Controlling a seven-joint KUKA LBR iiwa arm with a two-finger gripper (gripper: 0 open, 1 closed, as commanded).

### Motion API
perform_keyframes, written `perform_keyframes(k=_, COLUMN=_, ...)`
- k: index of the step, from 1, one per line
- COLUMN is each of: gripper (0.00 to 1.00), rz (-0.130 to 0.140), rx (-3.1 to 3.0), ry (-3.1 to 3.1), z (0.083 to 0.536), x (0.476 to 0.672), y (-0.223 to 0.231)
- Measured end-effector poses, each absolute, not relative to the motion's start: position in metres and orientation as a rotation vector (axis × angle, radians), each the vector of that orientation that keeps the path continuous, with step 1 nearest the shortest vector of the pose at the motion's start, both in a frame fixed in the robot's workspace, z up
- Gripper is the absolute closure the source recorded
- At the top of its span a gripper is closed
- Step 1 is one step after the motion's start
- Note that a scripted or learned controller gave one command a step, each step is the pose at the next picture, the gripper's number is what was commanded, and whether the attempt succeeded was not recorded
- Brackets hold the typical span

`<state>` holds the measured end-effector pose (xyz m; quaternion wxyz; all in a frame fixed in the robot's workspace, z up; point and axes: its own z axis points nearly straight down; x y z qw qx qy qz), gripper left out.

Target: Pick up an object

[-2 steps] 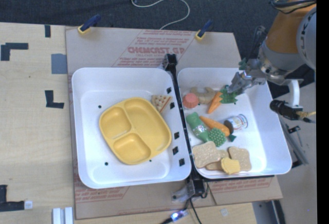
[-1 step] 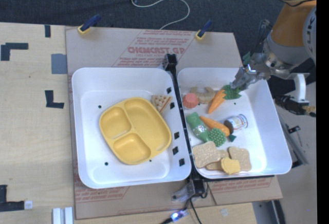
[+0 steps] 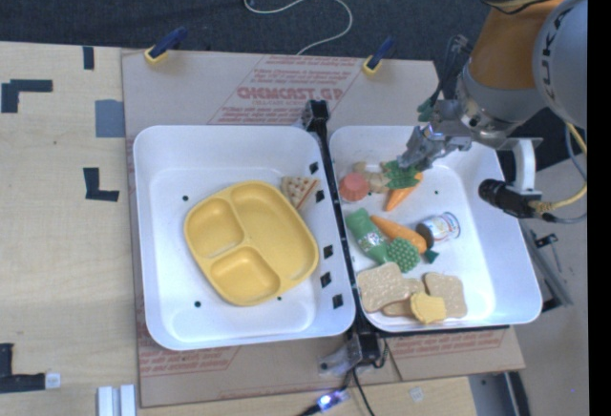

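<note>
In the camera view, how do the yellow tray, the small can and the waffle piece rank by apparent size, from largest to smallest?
1. Yellow divided tray, by far the largest.
2. Small can and waffle piece: they look alike, so I do not rank them.

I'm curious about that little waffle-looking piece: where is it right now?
The small tan waffle piece lies in the left white bin, near its right wall, just beyond the upper right corner of the yellow divided plastic tray.

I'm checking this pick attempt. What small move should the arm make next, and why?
Probably a short drop straight down. The gripper hangs in the right bin just above the toy carrot near the back wall, and nothing shows between its fingers yet. Other items lie close by, so a sideways move risks nudging them.
</note>
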<state>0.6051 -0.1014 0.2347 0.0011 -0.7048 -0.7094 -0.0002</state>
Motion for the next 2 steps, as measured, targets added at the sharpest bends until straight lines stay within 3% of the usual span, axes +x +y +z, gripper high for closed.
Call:
perform_keyframes(k=1, gripper=1.00, rz=-0.001, rx=-2.212, ry=-2.228, z=0.241, x=0.605, y=-0.048)
perform_keyframes(k=2, gripper=1.00, rz=0.002, rx=-2.212, ry=-2.226, z=0.238, x=0.589, y=0.003)
